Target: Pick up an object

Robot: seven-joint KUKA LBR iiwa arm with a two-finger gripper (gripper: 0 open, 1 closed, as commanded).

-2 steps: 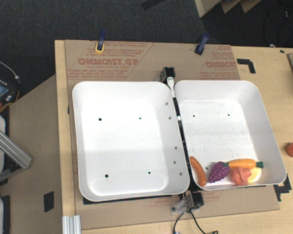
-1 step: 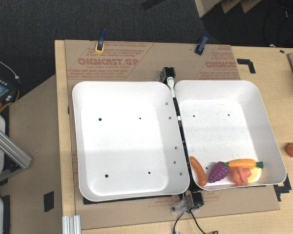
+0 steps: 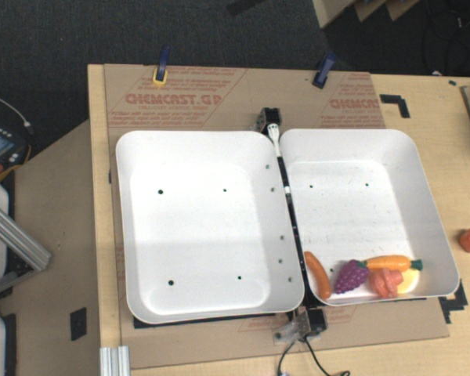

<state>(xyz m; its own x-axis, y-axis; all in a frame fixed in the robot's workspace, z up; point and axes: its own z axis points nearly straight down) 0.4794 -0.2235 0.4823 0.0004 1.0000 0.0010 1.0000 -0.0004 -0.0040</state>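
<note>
The pick looks not yet begun: a sausage [image 3: 317,275], purple grapes [image 3: 350,276], a carrot [image 3: 392,263] and a red piece [image 3: 384,283] lie clustered against the near wall of the right-hand bin [image 3: 352,202], while the end effector's opening, load and bearing from them cannot be told.

Bright even overhead light, soft focus, faint shadows.

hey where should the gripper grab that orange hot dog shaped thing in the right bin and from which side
Grip the orange sausage-shaped toy across its narrow middle, coming straight down from above. It lies flat and elongated near the right bin's left wall, so the fingers should probably straddle its short axis. The purple grapes sit close on its right, leaving little room there.
</note>
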